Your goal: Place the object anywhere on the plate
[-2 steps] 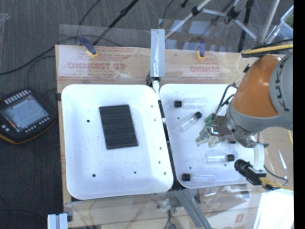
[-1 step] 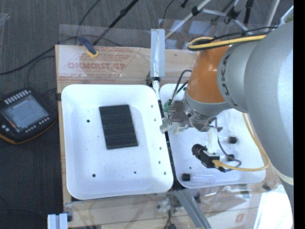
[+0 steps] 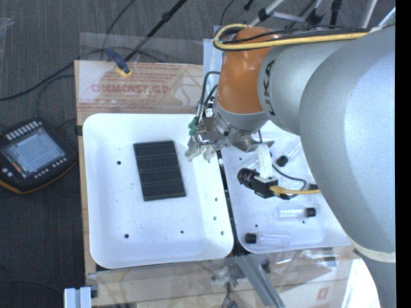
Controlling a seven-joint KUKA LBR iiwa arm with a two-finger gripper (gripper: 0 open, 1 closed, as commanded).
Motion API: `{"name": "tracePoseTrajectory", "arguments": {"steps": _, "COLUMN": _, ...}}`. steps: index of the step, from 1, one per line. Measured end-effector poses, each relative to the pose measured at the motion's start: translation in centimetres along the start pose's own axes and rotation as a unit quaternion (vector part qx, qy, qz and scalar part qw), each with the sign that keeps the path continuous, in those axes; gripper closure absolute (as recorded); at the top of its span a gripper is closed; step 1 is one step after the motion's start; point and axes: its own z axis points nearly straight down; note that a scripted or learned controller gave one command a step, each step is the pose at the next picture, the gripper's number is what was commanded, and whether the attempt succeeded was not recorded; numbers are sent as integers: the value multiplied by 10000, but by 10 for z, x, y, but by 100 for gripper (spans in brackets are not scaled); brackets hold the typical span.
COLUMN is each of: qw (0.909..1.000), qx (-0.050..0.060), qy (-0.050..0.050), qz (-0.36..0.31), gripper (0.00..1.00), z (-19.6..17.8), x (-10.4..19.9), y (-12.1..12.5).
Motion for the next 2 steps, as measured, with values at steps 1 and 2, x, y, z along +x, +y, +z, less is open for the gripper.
{"name": "tracePoseTrajectory", "arguments": {"steps": 1, "qw": 9731, "qx": -2, "qy": 12, "qz": -2302, "gripper": 100, "z": 7, "x": 84, "y": 6}}
{"name": "tracePoseTrajectory", "arguments": {"steps": 2, "qw": 9463, "qx": -17, "qy": -6, "qz": -3233, "gripper": 100, "z": -142, "x": 129, "y": -12}}
